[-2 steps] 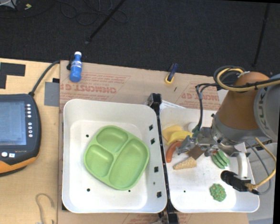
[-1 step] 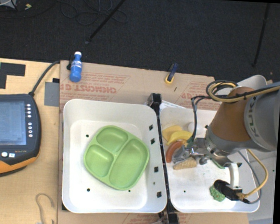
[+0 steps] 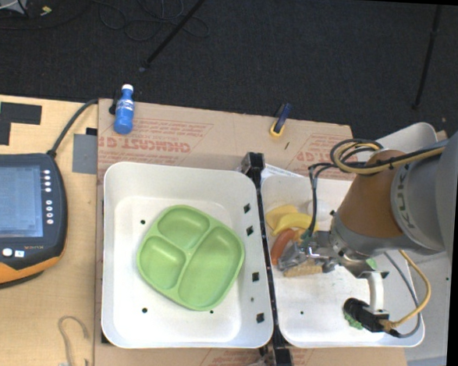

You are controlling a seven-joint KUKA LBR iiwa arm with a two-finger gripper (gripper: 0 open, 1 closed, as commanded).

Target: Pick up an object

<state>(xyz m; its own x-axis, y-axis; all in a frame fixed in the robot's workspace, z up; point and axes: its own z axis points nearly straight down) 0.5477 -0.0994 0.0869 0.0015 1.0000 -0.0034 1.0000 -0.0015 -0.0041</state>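
Observation:
A green divided plate [image 3: 191,255] lies in the left bin [image 3: 125,210]. In the right bin [image 3: 321,325], near its left wall, a yellow object [image 3: 287,217] rests beside a reddish-orange object [image 3: 284,238]. My gripper [image 3: 292,258] is low in the right bin, right against the reddish-orange object and just below the yellow one. A small brownish piece [image 3: 304,270] shows under the gripper. The wrist and arm hide the back right part of this bin.
A blue bottle [image 3: 124,110] and a yellow-and-blue clip [image 3: 279,121] sit on the cardboard behind the bins. A tablet-like controller [image 3: 12,206] lies to the left of the bench. A black divider [image 3: 259,251] separates the two bins.

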